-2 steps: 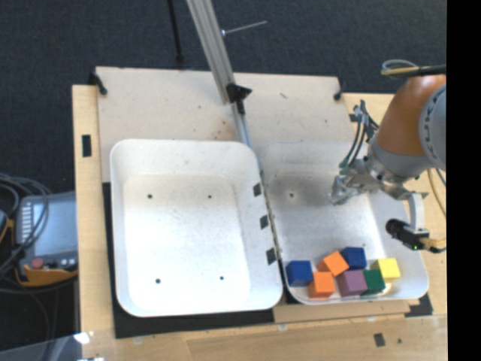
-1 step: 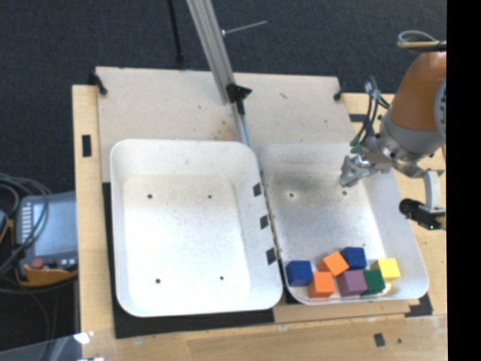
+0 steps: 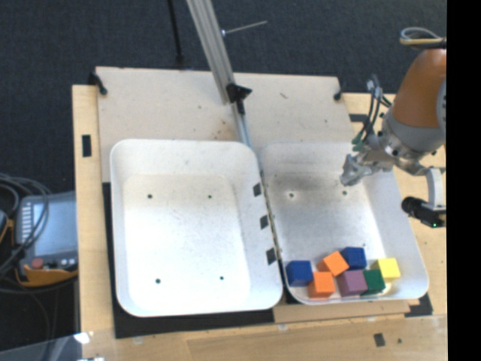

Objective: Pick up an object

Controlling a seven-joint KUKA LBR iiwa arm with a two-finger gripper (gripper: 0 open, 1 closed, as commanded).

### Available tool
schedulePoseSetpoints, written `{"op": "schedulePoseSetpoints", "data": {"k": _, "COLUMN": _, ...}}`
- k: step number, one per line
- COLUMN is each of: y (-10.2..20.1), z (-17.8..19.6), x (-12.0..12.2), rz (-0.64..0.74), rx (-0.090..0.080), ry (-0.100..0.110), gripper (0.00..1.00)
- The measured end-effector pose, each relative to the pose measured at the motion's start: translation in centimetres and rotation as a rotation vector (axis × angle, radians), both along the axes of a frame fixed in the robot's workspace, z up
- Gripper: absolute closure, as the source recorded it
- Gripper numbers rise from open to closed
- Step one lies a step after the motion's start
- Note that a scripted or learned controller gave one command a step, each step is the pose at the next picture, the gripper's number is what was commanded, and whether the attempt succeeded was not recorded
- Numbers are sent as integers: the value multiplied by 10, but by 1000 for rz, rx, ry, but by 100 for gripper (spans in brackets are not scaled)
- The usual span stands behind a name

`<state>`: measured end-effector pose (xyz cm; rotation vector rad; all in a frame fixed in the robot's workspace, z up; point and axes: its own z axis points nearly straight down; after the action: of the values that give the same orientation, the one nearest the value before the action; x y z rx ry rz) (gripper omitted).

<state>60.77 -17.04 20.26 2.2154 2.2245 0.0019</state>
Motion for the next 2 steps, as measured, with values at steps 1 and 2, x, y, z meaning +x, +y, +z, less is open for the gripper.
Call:
{"op": "schedulePoseSetpoints", "data": {"k": 1, "y": 48, "z": -5, "x": -14, "rz": 1, "rx": 1, "ry": 3, "gripper": 100}}
{"op": "schedulePoseSetpoints", "data": {"k": 2, "y": 89, "z": 8, "x": -28, "rz": 2, "rx": 2, "ry": 1, "gripper": 100}}
